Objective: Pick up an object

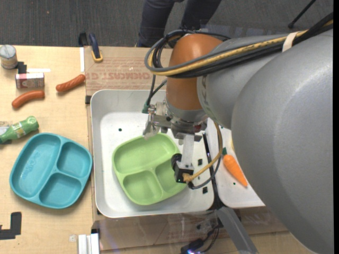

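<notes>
— What lies around it?
— A glossy teal three-part tray (50,168) at lower left, a red sausage (27,98) at upper left, and a tapered carrot (234,171) in the right bin (241,194).
— And the target?
— A smooth green divided plate (148,168) lies mid-frame in the left bin (103,142). The gripper (152,127) is at its upper rim; spread or closed, I can't tell.

Blue tray (50,171) near green bottle (20,128)

Left bin (100,142): green tray (143,168)
Gripper (155,128): over green tray's far rim
Right bin (249,194): carrot (234,170)
Bench (53,115): blue tray (50,169), sausages (70,82)
</notes>
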Available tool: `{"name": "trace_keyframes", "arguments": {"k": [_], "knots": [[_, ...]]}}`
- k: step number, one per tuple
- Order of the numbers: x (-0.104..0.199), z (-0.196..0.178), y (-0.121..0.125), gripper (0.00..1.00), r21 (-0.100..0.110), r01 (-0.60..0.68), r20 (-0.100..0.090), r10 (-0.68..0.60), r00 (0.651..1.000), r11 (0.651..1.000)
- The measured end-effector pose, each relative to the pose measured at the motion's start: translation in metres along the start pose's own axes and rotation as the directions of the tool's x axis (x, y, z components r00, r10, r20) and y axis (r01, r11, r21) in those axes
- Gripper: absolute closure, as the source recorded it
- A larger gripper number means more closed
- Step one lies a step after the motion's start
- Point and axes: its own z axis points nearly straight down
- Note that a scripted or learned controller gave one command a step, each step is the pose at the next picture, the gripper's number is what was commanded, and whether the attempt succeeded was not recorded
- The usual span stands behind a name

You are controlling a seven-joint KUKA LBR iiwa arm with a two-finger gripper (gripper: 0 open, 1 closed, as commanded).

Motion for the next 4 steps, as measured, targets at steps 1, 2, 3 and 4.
{"name": "trace_keyframes", "arguments": {"k": [1,2,3,4], "knots": [[-0.02,0.002,0.023,0.0,-0.001,0.15,0.0,-0.15,0.989,0.989],[0.019,-0.052,-0.024,0.0,-0.001,0.269,-0.001,-0.269,0.963,0.963],[-0.031,-0.009,0.01,0.0,0.001,0.173,0.0,-0.173,0.985,0.985],[-0.016,0.002,0.013,0.0,0.002,0.24,0.0,-0.24,0.971,0.971]]}}
